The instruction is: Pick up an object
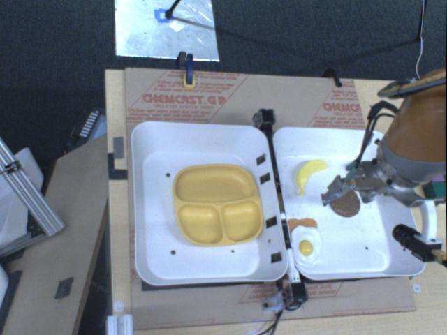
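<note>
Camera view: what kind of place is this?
Probably a robot lab test bench: two shallow white plastic bins on brown cardboard sheet, toy food like a yellow plastic banana, and a grey two-finger gripper reaching in.

Grey arm with orange band reaching in from the right, wrist angled down-left, pincer held low
</note>
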You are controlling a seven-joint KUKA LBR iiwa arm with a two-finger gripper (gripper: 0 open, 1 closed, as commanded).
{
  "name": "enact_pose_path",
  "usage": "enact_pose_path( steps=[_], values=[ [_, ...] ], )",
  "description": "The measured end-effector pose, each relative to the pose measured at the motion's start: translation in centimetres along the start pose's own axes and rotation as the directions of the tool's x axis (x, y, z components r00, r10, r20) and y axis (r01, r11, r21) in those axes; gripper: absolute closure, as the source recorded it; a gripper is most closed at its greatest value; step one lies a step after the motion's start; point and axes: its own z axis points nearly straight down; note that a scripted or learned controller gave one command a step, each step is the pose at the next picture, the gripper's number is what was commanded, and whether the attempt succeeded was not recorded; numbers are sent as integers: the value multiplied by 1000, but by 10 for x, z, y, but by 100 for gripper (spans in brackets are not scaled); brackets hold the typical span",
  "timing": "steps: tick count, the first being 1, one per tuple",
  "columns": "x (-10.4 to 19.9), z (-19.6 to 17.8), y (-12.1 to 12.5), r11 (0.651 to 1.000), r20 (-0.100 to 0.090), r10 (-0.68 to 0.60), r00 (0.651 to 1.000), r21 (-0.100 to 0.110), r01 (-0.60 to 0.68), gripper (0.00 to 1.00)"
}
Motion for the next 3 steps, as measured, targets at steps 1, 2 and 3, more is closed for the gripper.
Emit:
enact_pose_path(
  steps=[1, 2, 3],
  values=[
    [0, -6, 3, 1000, 2, -2, 1000, -13, 2, 0],
    [-7, 38, 4, 1000, 1, 0, 1000, -9, 0, 0],
    [-15, 95, 9, 1000, 1, 0, 1000, -9, 0, 0]
  ],
)
